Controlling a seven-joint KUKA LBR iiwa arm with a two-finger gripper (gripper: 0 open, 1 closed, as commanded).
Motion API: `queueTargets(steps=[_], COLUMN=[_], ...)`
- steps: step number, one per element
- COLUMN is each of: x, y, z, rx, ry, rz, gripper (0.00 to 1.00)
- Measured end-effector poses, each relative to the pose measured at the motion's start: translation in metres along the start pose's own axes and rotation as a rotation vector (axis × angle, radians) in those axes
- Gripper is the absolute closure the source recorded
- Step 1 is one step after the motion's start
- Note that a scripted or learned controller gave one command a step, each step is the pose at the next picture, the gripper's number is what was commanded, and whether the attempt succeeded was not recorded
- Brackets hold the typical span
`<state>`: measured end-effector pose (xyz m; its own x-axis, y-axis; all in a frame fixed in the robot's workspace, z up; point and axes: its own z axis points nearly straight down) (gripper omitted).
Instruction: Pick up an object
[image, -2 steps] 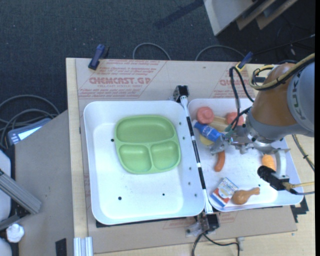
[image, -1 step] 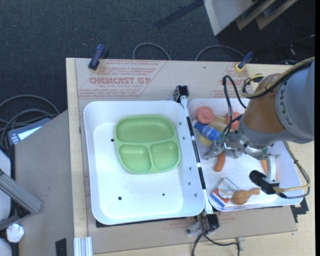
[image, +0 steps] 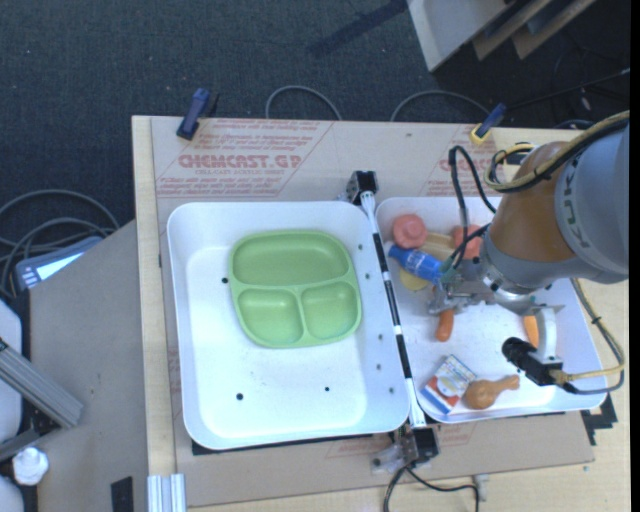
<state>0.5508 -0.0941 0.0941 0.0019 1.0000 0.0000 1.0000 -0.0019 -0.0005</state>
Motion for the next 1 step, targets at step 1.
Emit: queueTargets(steps=[1], x=[0.0704], y=[0.0286], z=[-0.0907], rx=[-0.001], ry=[0.000], rz=[-0.003], gripper=[1.00])
